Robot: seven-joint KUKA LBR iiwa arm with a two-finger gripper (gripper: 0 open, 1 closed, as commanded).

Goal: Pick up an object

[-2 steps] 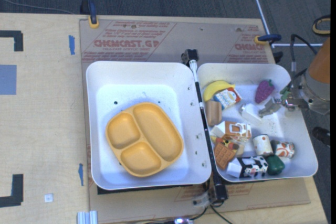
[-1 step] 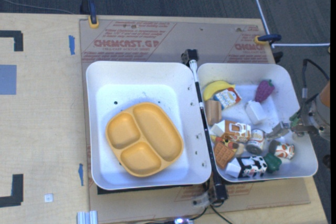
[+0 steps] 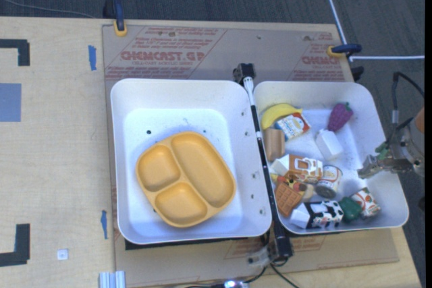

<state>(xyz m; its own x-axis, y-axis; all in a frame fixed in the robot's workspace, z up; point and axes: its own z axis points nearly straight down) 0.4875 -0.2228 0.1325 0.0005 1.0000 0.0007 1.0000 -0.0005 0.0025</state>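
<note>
I see gripper (image 3: 373, 166) at right edge of right bin (image 3: 378, 104), low over rim, nothing between fingers; can't tell if wide or narrow. Nearest items: green-and-red toy (image 3: 359, 204) at bin's near right corner, black-and-white cow toy (image 3: 324, 212) beside it, small can (image 3: 328, 180). Purple grapes (image 3: 339, 116) near far right corner, banana (image 3: 278, 112) toward far left. Left bin (image 3: 135, 101) holds yellow divided plate (image 3: 185, 177).

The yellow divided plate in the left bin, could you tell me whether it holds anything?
Empty. All three compartments of the yellow divided plate show bare yellow surface; it lies flat in the left bin.
</note>
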